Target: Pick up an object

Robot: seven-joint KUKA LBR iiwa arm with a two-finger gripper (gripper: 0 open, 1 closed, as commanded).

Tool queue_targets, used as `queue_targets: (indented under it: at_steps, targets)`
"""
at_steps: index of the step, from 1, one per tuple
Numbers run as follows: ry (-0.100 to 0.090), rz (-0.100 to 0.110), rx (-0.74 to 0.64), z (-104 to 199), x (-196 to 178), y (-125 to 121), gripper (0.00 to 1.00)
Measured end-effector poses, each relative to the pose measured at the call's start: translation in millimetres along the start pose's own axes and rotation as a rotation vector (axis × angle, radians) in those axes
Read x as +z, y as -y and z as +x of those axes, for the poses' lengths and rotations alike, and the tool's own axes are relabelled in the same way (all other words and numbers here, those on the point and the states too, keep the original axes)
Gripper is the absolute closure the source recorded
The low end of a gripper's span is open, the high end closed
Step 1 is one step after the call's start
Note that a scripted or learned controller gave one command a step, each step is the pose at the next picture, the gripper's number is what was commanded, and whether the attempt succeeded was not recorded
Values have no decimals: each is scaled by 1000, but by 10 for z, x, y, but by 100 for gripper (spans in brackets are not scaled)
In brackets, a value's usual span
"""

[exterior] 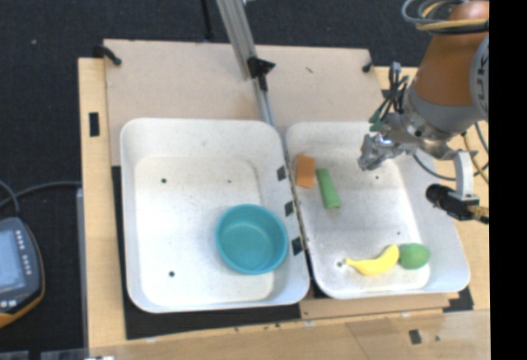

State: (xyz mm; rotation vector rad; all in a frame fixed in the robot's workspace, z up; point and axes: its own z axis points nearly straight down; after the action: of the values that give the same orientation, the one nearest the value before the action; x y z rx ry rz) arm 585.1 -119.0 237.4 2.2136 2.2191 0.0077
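Objects sit in the right bin (pixel 428 264), all apart from the claw (pixel 372 154): a green cylinder (pixel 328 188) and an orange block (pixel 305 170) to its left, a banana (pixel 372 262) and a green ball (pixel 413 255) nearer the front edge. Whether the claw is apart or together, I cannot tell; nothing shows in it. Further left, a teal bowl (pixel 251 238) rests in the left bin (pixel 156 185). Both bins stand on a tan board (pixel 181 78), dark floor around.

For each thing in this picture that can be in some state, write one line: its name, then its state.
Blue bowl: upright in the left bin.
Orange block: lying by the right bin's left wall.
Green cylinder: lying flat beside the orange block.
Banana: lying flat, touching the green ball.
Gripper: above the right bin, holding nothing visible.
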Motion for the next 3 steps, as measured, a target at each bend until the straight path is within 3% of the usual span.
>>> queue_targets:
  at_steps: [1,3]
  targets:
    - [-2,6,0,-8,-78,-9,100]
    - [-3,6,-6,943,-102,-285,100]
